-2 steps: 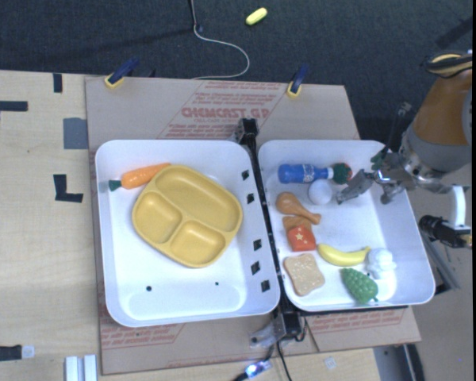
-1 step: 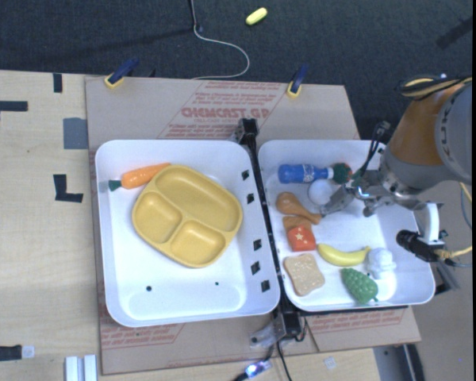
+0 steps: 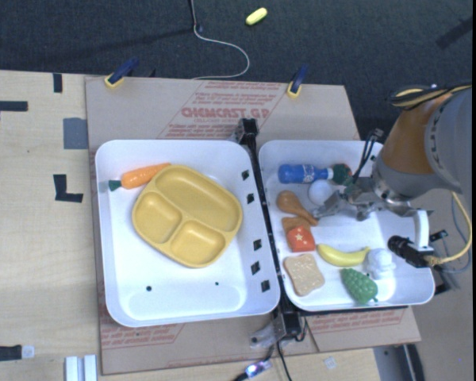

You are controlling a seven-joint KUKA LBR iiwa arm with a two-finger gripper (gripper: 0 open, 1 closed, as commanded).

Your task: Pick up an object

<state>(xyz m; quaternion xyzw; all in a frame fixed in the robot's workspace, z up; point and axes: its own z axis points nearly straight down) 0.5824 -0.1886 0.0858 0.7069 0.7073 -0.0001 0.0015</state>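
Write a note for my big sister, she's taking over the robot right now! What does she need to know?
Gripper: low over the right white bin, near the white ball; nothing seen between its fingers, and whether they are open or shut is unclear.
Right bin: blue bottle, brown drumstick, red block with a star, yellow banana, toast slice, green bumpy vegetable.
Left white bin: yellow divided tray, with the orange carrot beside it.
Done: nothing lifted.
Left: grasp one object and raise it.

Two white bins point(image 3: 111, 213); one yellow tray point(image 3: 187, 215), carrot point(image 3: 143, 175), bottle point(image 3: 304, 172), banana point(image 3: 343, 254), toast slice point(image 3: 304, 274), drumstick point(image 3: 295, 206), white ball point(image 3: 320, 190)
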